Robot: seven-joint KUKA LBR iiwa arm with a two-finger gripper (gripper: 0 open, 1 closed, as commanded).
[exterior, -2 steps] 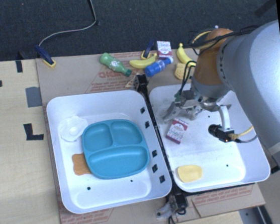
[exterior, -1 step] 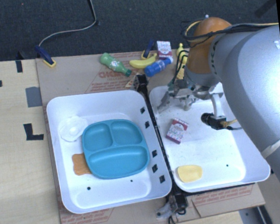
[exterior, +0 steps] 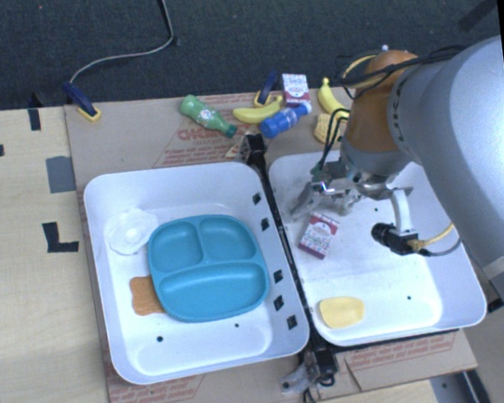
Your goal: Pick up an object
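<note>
A small red and white box (exterior: pixel 319 234) lies in the right bin (exterior: pixel 446 300), near its left side. A pale yellow oval piece (exterior: pixel 341 311) rests at that bin's front left. My gripper (exterior: pixel 326 190) hangs low over the right bin's back part, just above and behind the red box, with metal fingers (exterior: pixel 305 200) pointing left. Nothing shows between the fingers. The grey arm with its orange band (exterior: pixel 374 122) comes in from the right.
The left bin (exterior: pixel 124 348) holds a blue divided plate (exterior: pixel 209 265), a clear cup (exterior: pixel 128 231) and an orange piece (exterior: pixel 142 295). Behind the bins lie a green bottle (exterior: pixel 207 116), bananas (exterior: pixel 257 110), a blue bottle (exterior: pixel 281 122) and a small carton (exterior: pixel 295 85).
</note>
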